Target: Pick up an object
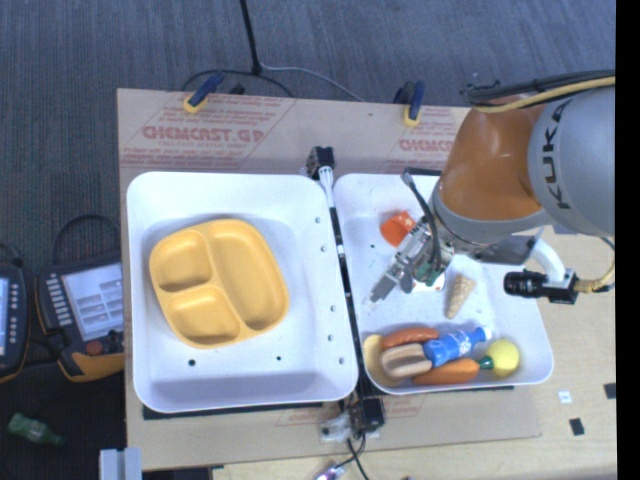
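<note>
My gripper (393, 286) hangs low over the middle of the right bin (352, 268), its fingers pointing down-left and open with nothing between them. An orange piece (397, 227) lies just behind it. A beige cone-shaped item (460, 294) rests to its right. Along the bin's front edge lie a hot dog (400, 354), a blue bottle (455, 346), a yellow lemon (504, 356) and an orange carrot-like piece (447, 372). Something small and green (432, 274) shows beside the wrist, partly hidden by it.
The left bin (150, 378) holds a yellow divided plate (217, 280). The arm's grey and orange body (500, 168) covers the back right of the right bin. A black cable (245, 18) runs behind the bench, and devices (85, 308) sit at the left.
</note>
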